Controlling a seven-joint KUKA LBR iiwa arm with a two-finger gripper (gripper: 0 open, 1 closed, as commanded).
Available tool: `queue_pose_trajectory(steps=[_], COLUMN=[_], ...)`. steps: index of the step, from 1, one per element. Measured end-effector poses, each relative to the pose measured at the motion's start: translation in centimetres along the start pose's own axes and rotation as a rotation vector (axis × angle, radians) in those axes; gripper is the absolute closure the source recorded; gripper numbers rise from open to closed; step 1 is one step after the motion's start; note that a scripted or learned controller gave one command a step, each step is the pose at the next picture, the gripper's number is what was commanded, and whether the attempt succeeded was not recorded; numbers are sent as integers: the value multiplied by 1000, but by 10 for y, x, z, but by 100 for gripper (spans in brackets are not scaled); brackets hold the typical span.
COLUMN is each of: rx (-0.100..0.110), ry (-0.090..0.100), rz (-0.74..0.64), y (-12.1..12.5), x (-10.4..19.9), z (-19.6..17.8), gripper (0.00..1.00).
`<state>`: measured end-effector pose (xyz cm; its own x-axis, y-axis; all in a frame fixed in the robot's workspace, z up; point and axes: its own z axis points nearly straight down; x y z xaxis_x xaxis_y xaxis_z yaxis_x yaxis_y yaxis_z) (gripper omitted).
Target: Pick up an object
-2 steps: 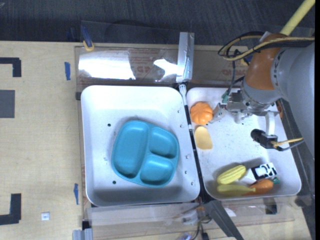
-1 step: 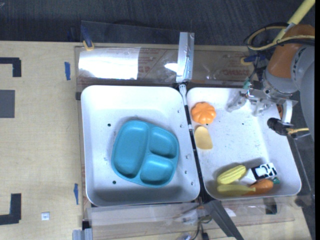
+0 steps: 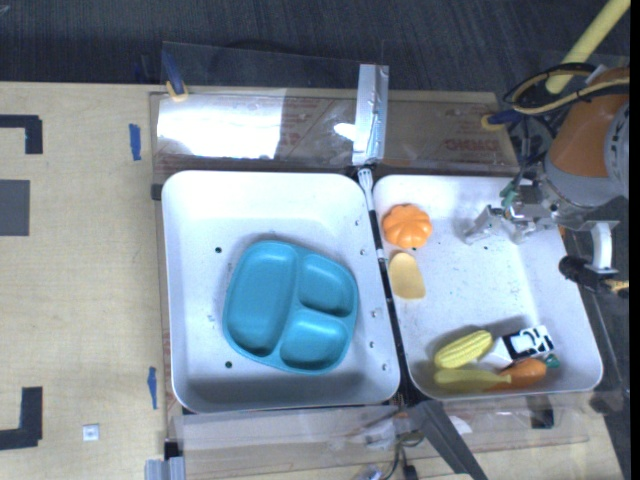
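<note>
I keep my gripper [image 3: 487, 224] above the right bin [image 3: 560, 298], short of the pumpkin [image 3: 407, 225]; I cannot tell its jaw state, so nothing counts as grasped.

A robotics lab: taped bench [image 3: 70, 268], white bins [image 3: 190, 208], cabled arm [image 3: 590, 138].

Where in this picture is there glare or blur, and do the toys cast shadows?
Camera view: strong glare on the clear sheet behind the left bin; the gripper looks slightly blurred; the divided blue plate and the corn cast soft shadows.
</note>
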<state>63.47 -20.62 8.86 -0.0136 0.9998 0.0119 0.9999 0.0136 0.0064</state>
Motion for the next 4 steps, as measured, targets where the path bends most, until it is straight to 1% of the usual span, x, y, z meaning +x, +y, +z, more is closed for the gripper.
queue_pose_trajectory(steps=[1,2,3,4], rx=[0,4,9,-7], ry=[-13,-13,11,-15], rz=[147,126,155,328], y=[-1,33,39,36], x=[24,44,5,9], z=[-36,-12,-4,-107], gripper=[0,0,0,0])
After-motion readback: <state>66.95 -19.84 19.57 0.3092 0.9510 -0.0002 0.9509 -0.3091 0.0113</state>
